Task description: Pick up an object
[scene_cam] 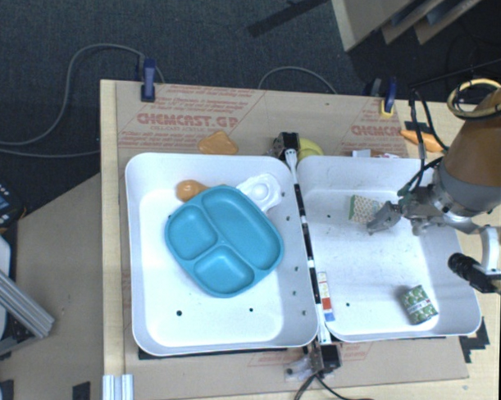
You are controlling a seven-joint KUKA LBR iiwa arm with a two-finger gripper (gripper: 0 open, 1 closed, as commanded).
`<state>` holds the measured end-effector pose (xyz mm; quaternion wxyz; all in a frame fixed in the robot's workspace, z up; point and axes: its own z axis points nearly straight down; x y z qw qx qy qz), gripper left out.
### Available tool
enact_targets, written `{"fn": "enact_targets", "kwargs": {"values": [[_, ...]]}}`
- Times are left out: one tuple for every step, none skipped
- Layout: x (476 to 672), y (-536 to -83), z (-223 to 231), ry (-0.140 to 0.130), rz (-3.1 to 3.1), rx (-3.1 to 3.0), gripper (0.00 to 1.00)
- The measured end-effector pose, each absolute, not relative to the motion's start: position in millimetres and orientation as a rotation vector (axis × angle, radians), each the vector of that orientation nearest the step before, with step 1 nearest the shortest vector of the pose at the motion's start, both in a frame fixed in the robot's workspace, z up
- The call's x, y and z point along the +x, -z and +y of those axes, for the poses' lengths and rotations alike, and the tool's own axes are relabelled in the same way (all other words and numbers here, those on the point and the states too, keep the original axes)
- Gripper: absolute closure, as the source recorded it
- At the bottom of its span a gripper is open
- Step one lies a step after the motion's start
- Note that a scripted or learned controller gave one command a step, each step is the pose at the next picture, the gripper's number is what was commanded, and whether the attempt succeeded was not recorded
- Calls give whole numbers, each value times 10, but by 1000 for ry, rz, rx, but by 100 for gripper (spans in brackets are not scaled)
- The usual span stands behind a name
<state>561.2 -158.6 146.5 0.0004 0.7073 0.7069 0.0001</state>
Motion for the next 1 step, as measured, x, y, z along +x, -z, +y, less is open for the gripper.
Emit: {"fn": "enact_targets", "kwargs": {"values": [[5396, -1085, -2164, 4, 2218, 2231, 0]]}}
